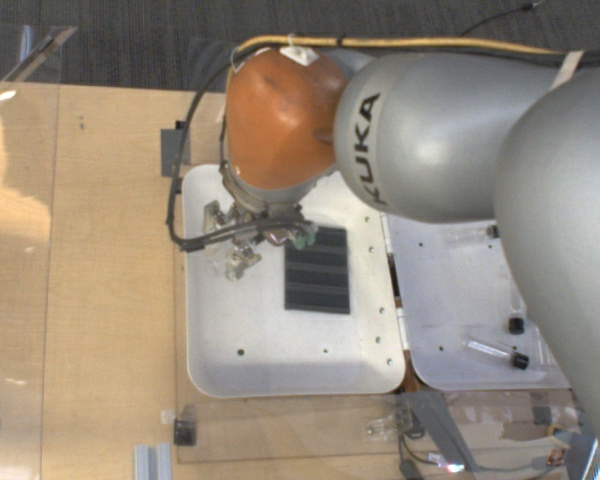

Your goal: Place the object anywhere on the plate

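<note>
A dark ribbed rectangular plate lies flat in the left white bin, right of its centre. My gripper hangs below the orange wrist band over the left bin, just left of the plate's upper left corner and close to the bin floor. I see nothing clearly held in it. In the right bin lie a small clear tube with a black cap and a small black piece, both far from the gripper.
The big grey arm covers the upper right of the view and part of the right bin. A black cable loops from the wrist along the left bin's left rim. Small clamps and cables sit at the bench's front edge.
</note>
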### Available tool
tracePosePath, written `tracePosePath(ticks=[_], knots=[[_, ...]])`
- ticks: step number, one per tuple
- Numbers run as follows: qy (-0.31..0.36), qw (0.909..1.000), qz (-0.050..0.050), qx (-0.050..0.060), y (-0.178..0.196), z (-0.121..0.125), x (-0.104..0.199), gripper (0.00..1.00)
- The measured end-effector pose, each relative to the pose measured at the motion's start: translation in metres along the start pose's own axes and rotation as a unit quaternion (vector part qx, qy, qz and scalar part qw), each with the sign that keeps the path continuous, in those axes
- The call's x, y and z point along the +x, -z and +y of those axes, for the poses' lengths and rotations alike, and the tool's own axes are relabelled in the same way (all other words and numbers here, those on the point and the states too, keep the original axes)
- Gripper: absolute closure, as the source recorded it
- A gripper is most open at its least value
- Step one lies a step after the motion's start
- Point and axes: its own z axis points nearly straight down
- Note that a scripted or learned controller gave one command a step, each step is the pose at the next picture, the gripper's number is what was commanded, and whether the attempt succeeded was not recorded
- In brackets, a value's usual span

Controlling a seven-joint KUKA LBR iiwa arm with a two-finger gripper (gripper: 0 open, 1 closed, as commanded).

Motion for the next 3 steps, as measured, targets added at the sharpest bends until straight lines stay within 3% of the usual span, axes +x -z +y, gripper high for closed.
tracePosePath(ticks=[1,2,3], knots=[[0.230,0.9732,0.000,0.000,-0.081,-0.002,-0.001,1.00],[0.420,0.9077,0.001,-0.001,-0.053,-0.001,0.053,1.00],[0.628,0.7779,0.001,-0.002,0.025,-0.031,0.030,1.00]])
